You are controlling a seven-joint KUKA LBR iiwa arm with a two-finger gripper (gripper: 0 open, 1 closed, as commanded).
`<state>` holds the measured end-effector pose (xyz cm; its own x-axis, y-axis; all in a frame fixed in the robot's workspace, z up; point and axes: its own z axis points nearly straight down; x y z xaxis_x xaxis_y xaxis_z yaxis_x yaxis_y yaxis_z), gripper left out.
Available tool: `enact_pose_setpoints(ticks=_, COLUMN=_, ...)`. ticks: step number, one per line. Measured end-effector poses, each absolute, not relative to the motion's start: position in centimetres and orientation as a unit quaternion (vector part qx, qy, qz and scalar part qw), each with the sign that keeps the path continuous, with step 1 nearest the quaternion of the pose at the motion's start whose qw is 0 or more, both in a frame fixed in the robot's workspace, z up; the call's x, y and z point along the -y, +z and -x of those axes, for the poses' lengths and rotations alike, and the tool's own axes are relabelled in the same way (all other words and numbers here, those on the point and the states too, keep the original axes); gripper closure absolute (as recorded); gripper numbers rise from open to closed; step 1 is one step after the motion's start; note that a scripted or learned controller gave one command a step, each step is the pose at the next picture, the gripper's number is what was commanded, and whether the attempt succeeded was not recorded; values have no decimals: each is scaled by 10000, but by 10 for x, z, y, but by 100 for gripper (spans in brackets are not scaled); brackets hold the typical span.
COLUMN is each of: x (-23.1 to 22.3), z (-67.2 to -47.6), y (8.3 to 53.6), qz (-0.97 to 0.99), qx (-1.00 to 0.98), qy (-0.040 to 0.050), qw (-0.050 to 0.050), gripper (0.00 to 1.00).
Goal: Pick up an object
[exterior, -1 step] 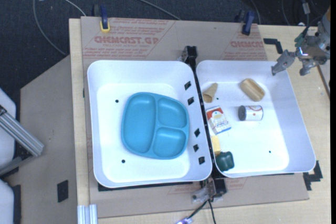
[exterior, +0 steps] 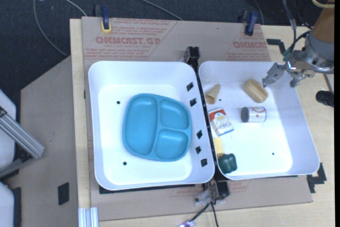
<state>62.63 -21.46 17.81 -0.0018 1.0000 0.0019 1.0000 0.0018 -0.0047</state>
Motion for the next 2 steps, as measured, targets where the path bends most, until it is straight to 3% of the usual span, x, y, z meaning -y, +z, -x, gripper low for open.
enact_pose_setpoints(ticks=2, x=204, z=-622, y=83, qz=7066, qx=7076, qy=10, qw=22, gripper=0)
